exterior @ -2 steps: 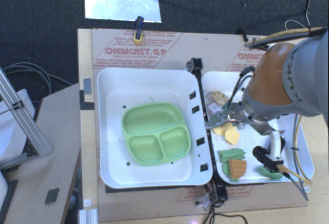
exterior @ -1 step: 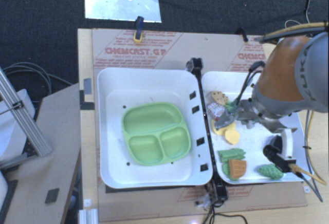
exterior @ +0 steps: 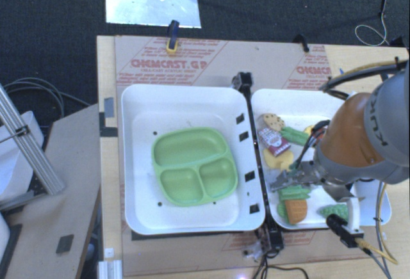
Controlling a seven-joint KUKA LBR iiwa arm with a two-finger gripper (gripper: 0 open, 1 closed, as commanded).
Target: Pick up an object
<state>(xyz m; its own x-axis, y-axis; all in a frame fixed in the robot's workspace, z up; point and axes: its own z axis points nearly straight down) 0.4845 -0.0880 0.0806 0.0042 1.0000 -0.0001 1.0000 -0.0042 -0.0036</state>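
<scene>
Low over the right shallow white bin point(exterior: 301, 97) hangs the two-finger gripper point(exterior: 286, 180), its dark fingers pointing toward nine o'clock above a cluster of small objects; whether they are parted or closed cannot be told, and nothing is visibly between them. Just below, at six o'clock, lie a green block point(exterior: 294, 193) and an orange ridged piece point(exterior: 296, 210). At twelve o'clock sit a yellow wedge point(exterior: 279, 159), a red-and-white packet point(exterior: 270, 138) and a speckled cookie point(exterior: 273, 121). The left white bin point(exterior: 138, 111) holds a green three-compartment plastic tray point(exterior: 194, 166).
</scene>
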